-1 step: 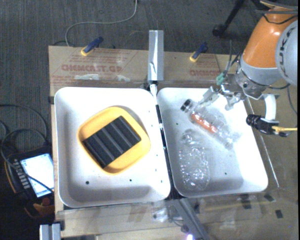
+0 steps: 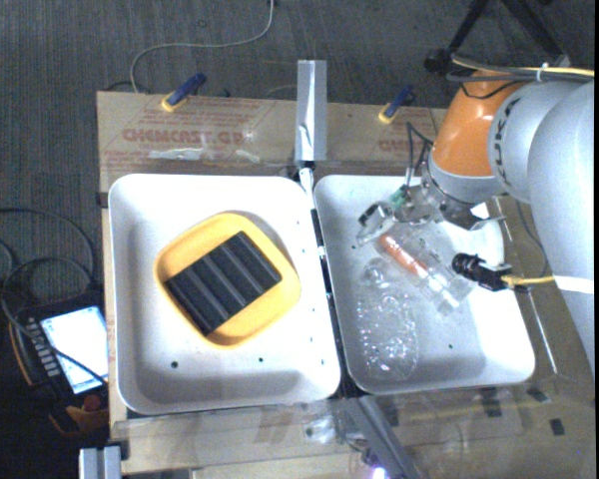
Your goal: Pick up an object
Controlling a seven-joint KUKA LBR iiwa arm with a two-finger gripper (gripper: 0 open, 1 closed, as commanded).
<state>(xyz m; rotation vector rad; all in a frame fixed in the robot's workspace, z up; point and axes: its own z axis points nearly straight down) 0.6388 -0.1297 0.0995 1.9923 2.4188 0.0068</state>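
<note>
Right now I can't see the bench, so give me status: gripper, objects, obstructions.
Gripper low in right bin, nothing visibly held. Clear orange-tipped item lies just below it. Clear crinkled plastic beside that. Yellow-and-black object alone in left bin.

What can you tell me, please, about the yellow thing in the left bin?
The yellow thing is a rounded-square block, plastic by its look, with a black ribbed panel of four raised bars set into its top. It lies flat, turned at a slant, near the middle of the left bin, resting on the floor with nothing else touching it.
</note>
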